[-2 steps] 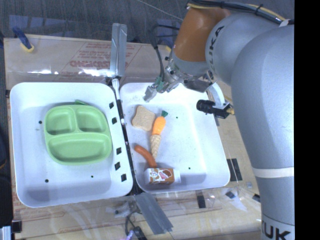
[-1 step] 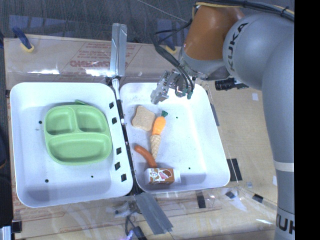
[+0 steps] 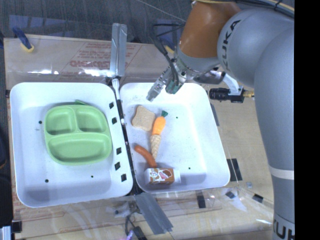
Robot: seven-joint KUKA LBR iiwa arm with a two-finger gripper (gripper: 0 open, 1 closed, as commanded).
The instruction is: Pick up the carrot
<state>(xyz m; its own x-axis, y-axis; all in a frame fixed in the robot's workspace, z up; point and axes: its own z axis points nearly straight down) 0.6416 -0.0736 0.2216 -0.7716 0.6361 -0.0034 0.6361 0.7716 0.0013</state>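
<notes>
1. The grey arm (image 3: 260, 84) fills the right side, its orange band (image 3: 207, 29) sitting high over the back of the right bin.
2. The bench (image 3: 60, 59) carries both white bins side by side, a clear sheet with red print lying along its back edge.
3. Left bin (image 3: 20, 149): it holds a green divided plate (image 3: 77, 134), lying flat, with white floor showing all round it.
4. Right bin (image 3: 200, 149): everything in it crowds the left half. The right half is open white floor, right up to the right wall.
5. And there's the claw (image 3: 159, 90), hanging over the bin's back left corner, slanted down and to the left. Whether its fingers are spread or closed, I cannot tell from this angle. Nothing shows between them, and it touches nothing that I can make out.
6. A slice of bread (image 3: 143, 118) lies just in front of the claw, near the wall shared by the two bins.
7. The carrot (image 3: 159, 125)! Small, orange, with a green tip pointing to the back; it lies beside the bread, just to its right, and its lower end meets a pale waffle cone (image 3: 155, 144).
8. A reddish sausage (image 3: 145, 155) lies slantwise near the cone's tip.
9. A small brown and white carton (image 3: 160, 175) lies on its side at the front wall.
</notes>
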